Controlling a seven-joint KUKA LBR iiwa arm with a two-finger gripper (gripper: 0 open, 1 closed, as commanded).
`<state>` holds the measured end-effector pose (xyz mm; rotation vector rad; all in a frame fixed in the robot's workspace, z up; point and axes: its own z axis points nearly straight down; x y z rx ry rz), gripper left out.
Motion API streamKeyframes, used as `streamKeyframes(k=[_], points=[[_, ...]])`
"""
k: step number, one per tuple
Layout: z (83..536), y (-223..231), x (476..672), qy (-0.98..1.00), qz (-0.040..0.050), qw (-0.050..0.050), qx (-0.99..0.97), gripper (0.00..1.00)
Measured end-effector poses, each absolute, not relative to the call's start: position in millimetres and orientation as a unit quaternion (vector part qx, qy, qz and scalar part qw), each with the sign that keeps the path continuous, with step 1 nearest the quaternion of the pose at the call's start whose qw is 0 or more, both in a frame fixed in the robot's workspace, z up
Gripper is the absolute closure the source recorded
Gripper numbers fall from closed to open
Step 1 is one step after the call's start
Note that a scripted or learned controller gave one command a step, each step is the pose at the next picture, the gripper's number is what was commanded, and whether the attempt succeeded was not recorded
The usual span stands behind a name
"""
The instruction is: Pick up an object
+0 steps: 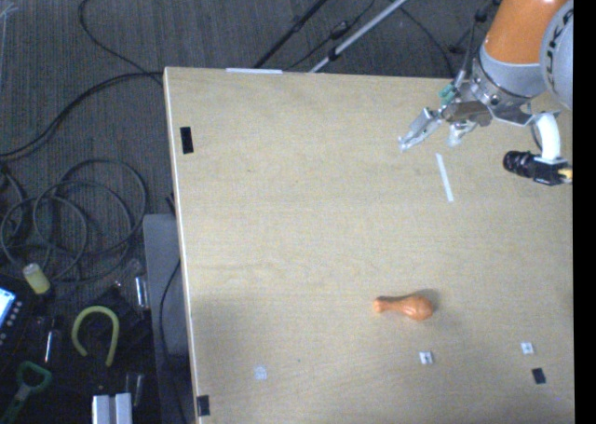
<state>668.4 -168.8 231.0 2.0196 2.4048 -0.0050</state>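
Since the orange pear-shaped object (406,306) lies alone on the tan board (279,226) in the lower right of the frame, with nothing touching it, the pick looks not yet begun: no grasp has been made and the whole of the approach, the closing and the lift is left to do. The object rests on its side, its thin neck pointing toward the left of the frame and its rounder bulb toward the right. The gripper (436,129) hangs in the upper right, well apart from the object and up-frame of it, and its two pale metal fingers (416,131) stand spread with open air between them and nothing in the gap. Judging from this, the arm would have to travel down-frame and a little left to bring the jaws over the object, then turn them so that they close across the narrow body and not along its length. Between the gripper and the object, nearer the gripper, lies a short white stick (444,177) on the board. A few small markers (426,357) sit near the lower right edge, just below the object. Dark cables (65,217) coil on the floor at the left.
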Motion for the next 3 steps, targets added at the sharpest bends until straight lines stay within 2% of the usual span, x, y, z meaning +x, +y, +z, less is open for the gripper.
streamKeyframes(k=[1, 2, 3], points=[[102.7, -220.6, 667.9, 0.810, -0.0011, 0.000, 0.587, 0.00], [84.7, -199.5, 668.9, 0.871, -0.0002, 0.001, 0.492, 0.00], [94.8, -198.5, 669.8, 0.871, 0.0014, 0.002, 0.492, 1.00]])
